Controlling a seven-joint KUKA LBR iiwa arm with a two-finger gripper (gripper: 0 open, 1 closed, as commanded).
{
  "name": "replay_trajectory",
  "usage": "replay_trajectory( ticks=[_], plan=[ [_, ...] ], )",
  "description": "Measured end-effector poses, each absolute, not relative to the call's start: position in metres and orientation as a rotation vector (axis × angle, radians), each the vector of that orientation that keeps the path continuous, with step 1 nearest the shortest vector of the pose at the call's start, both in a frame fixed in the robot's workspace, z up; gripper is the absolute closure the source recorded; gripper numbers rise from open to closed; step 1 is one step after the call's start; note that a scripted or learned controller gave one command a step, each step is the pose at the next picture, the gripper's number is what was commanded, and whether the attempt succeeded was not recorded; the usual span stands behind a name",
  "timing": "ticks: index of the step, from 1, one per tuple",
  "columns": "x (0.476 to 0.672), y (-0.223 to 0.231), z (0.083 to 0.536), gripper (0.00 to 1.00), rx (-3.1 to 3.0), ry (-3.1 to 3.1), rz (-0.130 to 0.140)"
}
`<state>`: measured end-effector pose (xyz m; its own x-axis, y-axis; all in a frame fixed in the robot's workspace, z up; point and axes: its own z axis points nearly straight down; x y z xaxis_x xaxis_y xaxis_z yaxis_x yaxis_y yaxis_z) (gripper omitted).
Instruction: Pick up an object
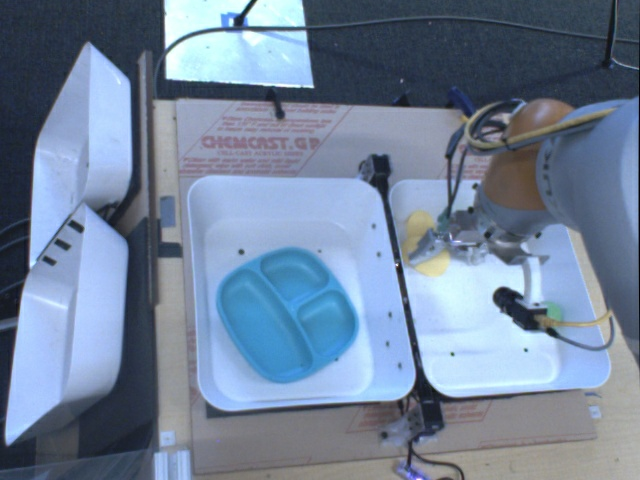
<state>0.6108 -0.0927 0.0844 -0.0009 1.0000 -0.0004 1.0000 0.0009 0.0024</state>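
A pale yellow object (421, 242) lies near the left wall of the right bin (500, 368), toward its back. My gripper (441, 245) is low in that bin, right at the yellow object's right side, with the arm coming in from the right. A blue divided plate (287, 312) rests in the left bin (230, 218), far from the gripper.
A black clamp (376, 168) sits on the ridge between the two bins at the back. A black part with a yellow cable (525, 310) hangs off the wrist over the right bin. Spare white bins (70, 258) stand off the bench at the left.
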Motion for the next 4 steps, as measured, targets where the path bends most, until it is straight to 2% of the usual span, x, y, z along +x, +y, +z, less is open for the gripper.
replay_trajectory(
  ticks=[1, 2, 3, 4],
  plan=[
    [0.588, -0.084, 0.084, 0.0, 2.221, 2.222, 0.0],
    [0.64, -0.089, 0.083, 0.0, 2.223, 2.223, -0.003],
    [0.587, -0.086, 0.084, 0.0, 2.222, 2.221, 0.0],
    [0.613, -0.087, 0.084, 0.0, 2.219, 2.221, 0.002]
  ],
)
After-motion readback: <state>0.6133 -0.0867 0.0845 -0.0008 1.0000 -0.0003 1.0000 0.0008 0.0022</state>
